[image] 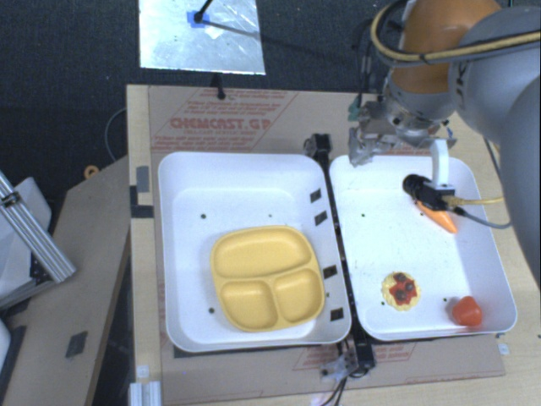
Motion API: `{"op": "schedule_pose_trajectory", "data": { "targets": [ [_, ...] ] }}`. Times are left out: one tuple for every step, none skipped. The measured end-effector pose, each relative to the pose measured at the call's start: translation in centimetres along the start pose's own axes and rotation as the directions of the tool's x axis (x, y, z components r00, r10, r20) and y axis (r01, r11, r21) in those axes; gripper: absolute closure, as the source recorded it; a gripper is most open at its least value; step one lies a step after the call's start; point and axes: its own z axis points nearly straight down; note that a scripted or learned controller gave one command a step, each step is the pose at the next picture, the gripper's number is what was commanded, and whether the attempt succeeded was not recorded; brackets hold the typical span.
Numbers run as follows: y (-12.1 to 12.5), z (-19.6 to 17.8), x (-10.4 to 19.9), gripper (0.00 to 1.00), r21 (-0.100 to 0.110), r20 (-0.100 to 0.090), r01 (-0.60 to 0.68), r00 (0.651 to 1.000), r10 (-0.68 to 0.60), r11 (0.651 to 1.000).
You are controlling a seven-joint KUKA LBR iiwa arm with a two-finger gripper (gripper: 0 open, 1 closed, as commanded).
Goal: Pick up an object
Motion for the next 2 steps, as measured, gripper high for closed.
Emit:
{"op": "schedule_pose_trajectory", "data": {
  "targets": [
    [1.1, 0.8, 6.4, 1.0, 0.001, 0.0, 0.001, 1.0, -0.001, 1.0],
    [1.1, 1.7, 11.0, 1.0, 0.002, 0.0, -0.001, 1.0, 0.001, 1.0]
  ]
}}
